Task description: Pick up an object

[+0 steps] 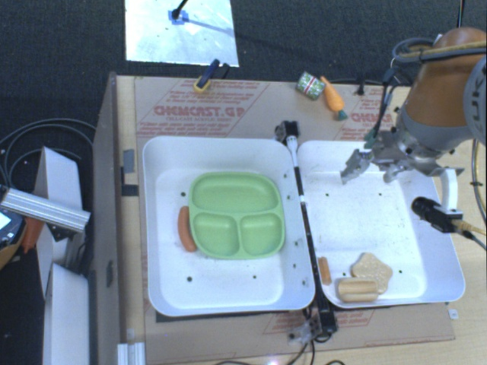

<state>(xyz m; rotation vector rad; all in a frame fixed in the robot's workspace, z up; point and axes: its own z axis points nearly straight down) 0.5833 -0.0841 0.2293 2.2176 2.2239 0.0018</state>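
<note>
My gripper [373, 170] hangs over the far part of the right bin [426, 280], with its fingers spread open and nothing between them. At this bin's near edge lie a tan bread slice [374, 268], a pale bun [356, 289] and a small orange sausage [325, 270], all well in front of the gripper. In the left bin [163, 204] sits a green divided plate [236, 214], and an orange-red sausage [184, 229] lies against its left side.
A black divider [300, 204] runs between the two bins. Behind them, on the cardboard, lie a small green can [310, 84], a toy carrot [333, 98] and a yellow-and-black clamp [208, 76]. Cables and boxes stand off to the bench's left.
</note>
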